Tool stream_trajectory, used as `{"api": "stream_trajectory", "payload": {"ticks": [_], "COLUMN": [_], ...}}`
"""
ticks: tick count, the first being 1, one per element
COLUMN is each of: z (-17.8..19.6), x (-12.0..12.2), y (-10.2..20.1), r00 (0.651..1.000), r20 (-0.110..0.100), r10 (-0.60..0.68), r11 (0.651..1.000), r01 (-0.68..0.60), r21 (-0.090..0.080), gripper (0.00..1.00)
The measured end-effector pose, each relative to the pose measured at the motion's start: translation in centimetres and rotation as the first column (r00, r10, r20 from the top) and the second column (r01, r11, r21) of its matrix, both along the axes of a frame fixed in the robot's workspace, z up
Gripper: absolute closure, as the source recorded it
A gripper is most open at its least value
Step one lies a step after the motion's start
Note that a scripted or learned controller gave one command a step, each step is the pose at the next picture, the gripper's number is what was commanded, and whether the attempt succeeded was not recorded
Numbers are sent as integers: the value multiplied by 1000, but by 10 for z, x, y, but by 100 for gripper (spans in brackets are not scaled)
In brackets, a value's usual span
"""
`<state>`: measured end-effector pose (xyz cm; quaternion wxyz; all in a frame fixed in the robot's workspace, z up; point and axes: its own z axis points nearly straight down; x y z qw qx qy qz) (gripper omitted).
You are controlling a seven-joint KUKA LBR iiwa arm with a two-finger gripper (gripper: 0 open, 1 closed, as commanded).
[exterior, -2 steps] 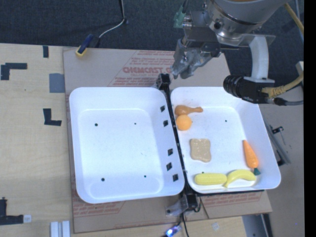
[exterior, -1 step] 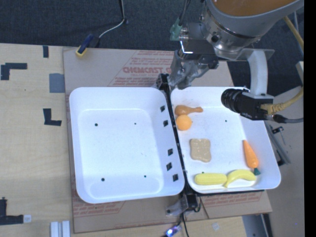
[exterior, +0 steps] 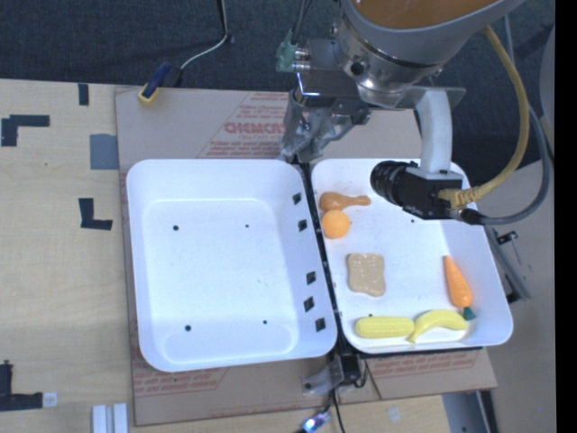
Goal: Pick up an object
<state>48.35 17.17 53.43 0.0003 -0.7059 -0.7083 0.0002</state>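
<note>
The right bin (exterior: pixel 487 269) holds several toy foods: a brown drumstick (exterior: pixel 343 201), an orange ball (exterior: pixel 335 225), a slice of toast (exterior: pixel 366 274), a carrot (exterior: pixel 457 280), a corn cob (exterior: pixel 383 327) and a banana (exterior: pixel 440 323). My gripper (exterior: pixel 302 149) hangs over the back end of the divider between the two bins, up and to the left of the drumstick. I see nothing in it. The arm's wide orange and grey body covers the top right of the view.
The left bin (exterior: pixel 144 269) lies beside the right one on a cardboard sheet (exterior: pixel 207 129). A black cylinder (exterior: pixel 410 188) on the arm juts over the right bin's back part. Cables run behind the bins, with a yellow-blue clip (exterior: pixel 153 84) at the back left.
</note>
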Motion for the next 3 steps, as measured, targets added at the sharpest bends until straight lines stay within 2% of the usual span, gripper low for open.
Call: {"api": "stream_trajectory", "payload": {"ticks": [1,2,3], "z": [-1,-17,-163], "x": [25,-1,20], "y": [62,61,61], "r00": [1000,1000,1000], "r20": [0,-3,-15], "r10": [3,-1,-4], "r11": [1000,1000,1000], "r01": [-3,1,3], "r21": [0,-2,-9], "gripper": [100,100,100]}}
